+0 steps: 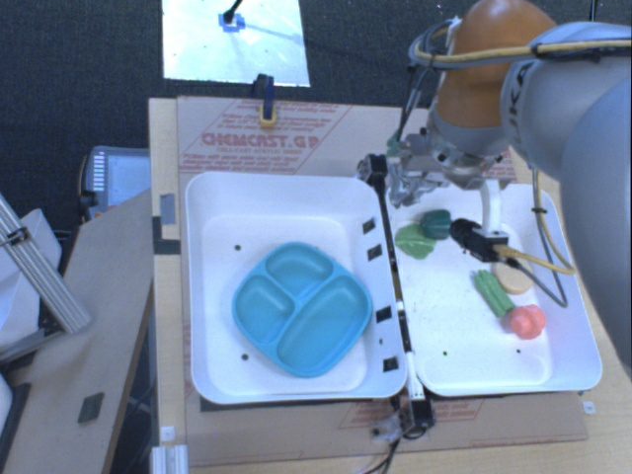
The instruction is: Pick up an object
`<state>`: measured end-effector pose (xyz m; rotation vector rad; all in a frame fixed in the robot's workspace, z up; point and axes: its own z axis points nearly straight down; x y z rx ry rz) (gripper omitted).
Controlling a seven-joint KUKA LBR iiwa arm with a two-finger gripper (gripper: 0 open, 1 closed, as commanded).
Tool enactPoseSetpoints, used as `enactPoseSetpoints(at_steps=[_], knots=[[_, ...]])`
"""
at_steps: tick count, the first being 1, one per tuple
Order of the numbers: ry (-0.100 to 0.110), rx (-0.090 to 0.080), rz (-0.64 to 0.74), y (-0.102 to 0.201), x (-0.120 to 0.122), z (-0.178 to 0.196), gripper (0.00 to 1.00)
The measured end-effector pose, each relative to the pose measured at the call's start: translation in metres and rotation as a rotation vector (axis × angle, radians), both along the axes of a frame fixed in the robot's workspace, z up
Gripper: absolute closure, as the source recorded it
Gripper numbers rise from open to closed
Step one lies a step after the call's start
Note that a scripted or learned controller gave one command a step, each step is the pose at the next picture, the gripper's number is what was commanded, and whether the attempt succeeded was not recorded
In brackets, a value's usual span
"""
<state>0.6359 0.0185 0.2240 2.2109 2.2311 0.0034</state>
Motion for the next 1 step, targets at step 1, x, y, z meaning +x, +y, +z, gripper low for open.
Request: enactPoseSetpoints(at_steps=[1], knots=[[-0.001,0.001,0.0,0.0473,0.0047,0.006,1.0]])
